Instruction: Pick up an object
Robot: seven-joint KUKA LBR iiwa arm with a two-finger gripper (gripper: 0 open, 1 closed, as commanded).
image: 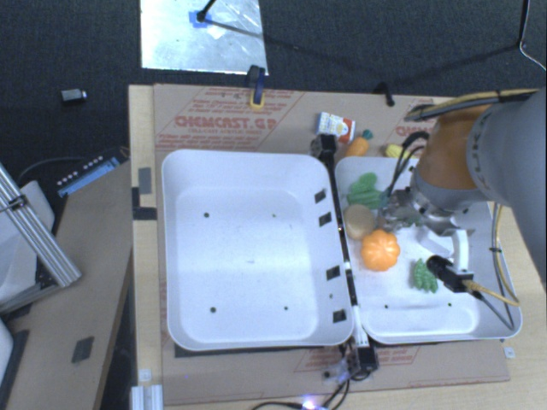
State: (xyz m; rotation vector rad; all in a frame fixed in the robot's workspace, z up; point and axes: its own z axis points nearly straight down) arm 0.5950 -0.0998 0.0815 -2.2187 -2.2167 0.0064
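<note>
The right bin (427, 319) holds several small items. An orange pumpkin-like ball (380, 250) lies near its middle left, with a tan round piece (358, 220) just above it. A leafy green toy (366, 189) lies at the bin's top left, and a smaller green piece (424, 275) lies right of the ball. My gripper (400, 213) is low in the bin, just right of the tan piece and above the orange ball. The wrist and the orange band (451, 152) cover the bin's upper right part. I see nothing lifted.
The left bin (248, 254) lies beside the right one, with black clips (332, 246) along the shared edge. Behind the right bin on the cardboard lie a white and red item (335, 125), an orange piece (357, 146) and a yellow piece (393, 151). Cables trail at the right.
</note>
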